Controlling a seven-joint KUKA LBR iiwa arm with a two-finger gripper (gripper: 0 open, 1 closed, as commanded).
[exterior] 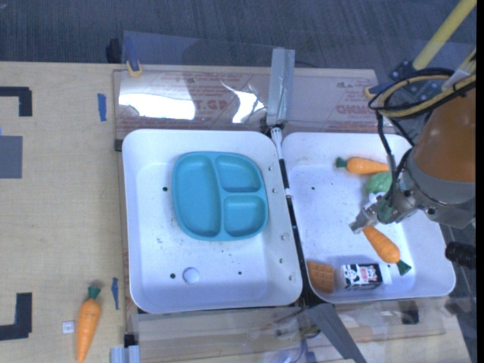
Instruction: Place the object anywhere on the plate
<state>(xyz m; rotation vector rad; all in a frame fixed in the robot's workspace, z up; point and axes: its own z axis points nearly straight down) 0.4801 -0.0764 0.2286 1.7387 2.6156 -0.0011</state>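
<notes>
On the bench (53,225) two shallow white bins sit side by side. The left bin (144,263) carries a blue divided plate (219,195) lying flat near its middle, slightly toward the far edge, with one long compartment on its left side and two smaller ones on its right; nothing lies on the plate. The right bin (318,203) carries the loose items: a toy carrot (363,165) lies near the bin's far edge, a second toy carrot (382,246) lies tilted toward the near right corner, a small milk carton (364,274) lies on its side along the near edge, and a waffle-patterned orange piece (321,276) rests in the near left corner just beside the carton. The grey arm with its orange band (450,146) reaches over the right bin's right edge, and the jaws (376,214) are low over the middle of that bin, between the two carrots, just beside the upper end of the tilted carrot. A green thing (379,184) shows at the wrist, too unclear to name. How wide the jaws stand cannot be told, nor whether anything sits between them. A third toy carrot (88,318) lies on the bare bench outside the bins, near the bench's near left corner.
</notes>
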